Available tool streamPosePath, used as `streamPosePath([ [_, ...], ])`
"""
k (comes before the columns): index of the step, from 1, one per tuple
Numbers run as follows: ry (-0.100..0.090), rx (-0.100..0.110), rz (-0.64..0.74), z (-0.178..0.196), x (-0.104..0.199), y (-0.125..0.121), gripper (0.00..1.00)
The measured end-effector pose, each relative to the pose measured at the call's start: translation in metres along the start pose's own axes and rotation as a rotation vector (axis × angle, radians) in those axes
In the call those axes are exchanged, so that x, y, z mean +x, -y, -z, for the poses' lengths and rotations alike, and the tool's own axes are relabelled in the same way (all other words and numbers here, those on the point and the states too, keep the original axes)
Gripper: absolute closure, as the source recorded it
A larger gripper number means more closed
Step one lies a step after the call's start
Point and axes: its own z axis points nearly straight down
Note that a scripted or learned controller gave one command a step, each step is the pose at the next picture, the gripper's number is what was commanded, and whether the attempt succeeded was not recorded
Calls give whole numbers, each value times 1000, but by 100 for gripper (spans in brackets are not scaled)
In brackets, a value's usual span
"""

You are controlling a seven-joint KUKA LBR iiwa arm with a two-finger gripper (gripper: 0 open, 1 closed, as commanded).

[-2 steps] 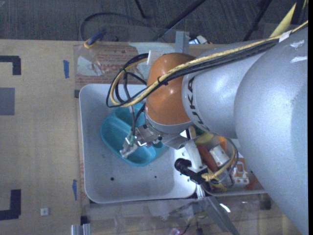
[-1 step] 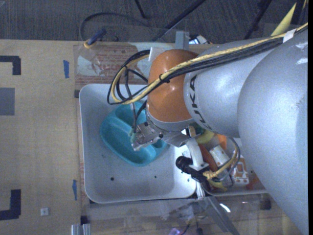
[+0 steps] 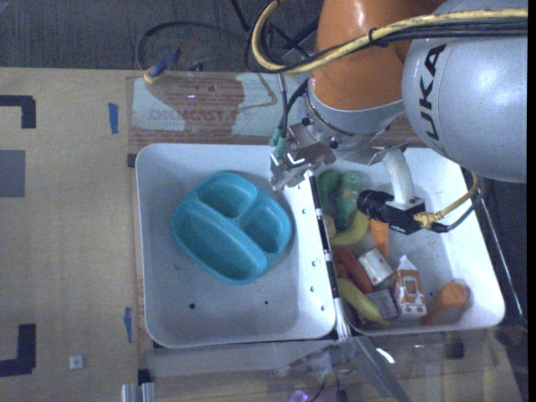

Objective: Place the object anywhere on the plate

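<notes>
1. Near the frame's centre, the gripper (image 3: 289, 167) hangs over the left bin's (image 3: 167, 308) upper right corner; whether its jaws are open, I cannot tell.
2. Teal plate (image 3: 232, 237) lies lower left of it.
3. Toy food (image 3: 368, 283) fills the right bin (image 3: 481, 296).

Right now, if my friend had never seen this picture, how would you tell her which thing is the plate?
Start at the two white bins sitting side by side, and look in the left bin. The plate lies in its upper middle, just left of the wall between the bins. It is the only turquoise thing there: rounded, with three compartments, while the toy food is piled in the right bin.
</notes>
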Motion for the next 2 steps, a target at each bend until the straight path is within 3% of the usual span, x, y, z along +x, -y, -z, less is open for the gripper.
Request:
streamPosePath([
  [1,-1,3,-188,-189,-12,33,100],
  [2,-1,3,-188,-189,-12,33,0],
])
